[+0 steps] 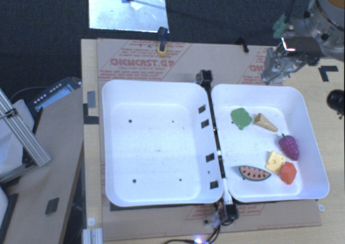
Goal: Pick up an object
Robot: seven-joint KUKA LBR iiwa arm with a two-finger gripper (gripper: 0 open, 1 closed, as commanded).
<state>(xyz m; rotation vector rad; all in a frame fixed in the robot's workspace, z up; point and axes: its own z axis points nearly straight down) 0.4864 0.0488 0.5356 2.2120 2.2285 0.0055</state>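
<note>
Several toy foods lie in the right bin (307,109): a green piece (241,118), a tan wedge (265,123), a purple grape bunch (289,146), a yellow cheese block (276,161), an orange-red piece (288,173) and a watermelon slice (254,173). My gripper (274,70) hangs above the far edge of the right bin, behind the toys and apart from them. Nothing shows between its fingers.
The left bin (116,97) sits beside the right one, joined by a black hinge strip (213,140). Both rest on a cardboard sheet (140,60). A shiny metal plate (126,0) lies at the back left, and a grey device (54,93) at the left.
</note>
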